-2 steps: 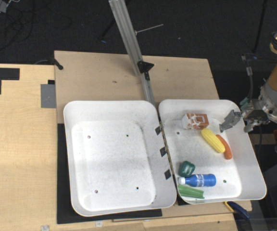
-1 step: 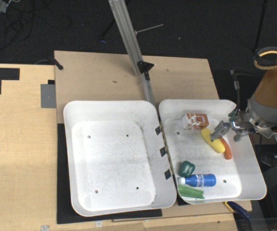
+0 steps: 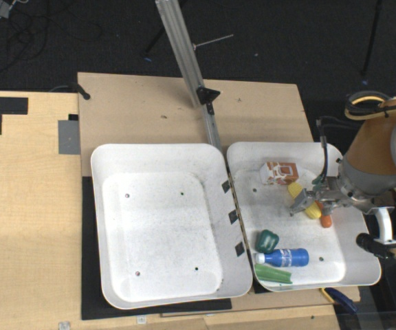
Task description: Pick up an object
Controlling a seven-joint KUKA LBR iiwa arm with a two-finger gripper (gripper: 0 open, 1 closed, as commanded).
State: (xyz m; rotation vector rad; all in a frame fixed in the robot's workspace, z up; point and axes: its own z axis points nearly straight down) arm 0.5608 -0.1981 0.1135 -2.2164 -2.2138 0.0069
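The likeliest target is a small yellow piece (image 3: 313,212) in the right bin (image 3: 335,275), lying just at the gripper (image 3: 308,203) with an orange piece (image 3: 326,220) touching its near-right side. A second yellow block (image 3: 293,189) sits just to the far left of the gripper, next to a red-and-white carton (image 3: 280,172). Whether the fingers are spread or pressing on anything cannot be told: the tips are small and dark against the clutter, so no grasp can be claimed.

The arm (image 3: 371,158) comes in low from the right over the bin's right rim, which suits a reach into this far-right cluster. Nearer in the same bin, well apart from the gripper, lie a green cap-like object (image 3: 267,240), a blue bottle (image 3: 284,257) on its side, and a flat green item (image 3: 273,274) against the near rim. The left bin (image 3: 108,184) stands beside it, their rims touching, presumably as the drop-off side.
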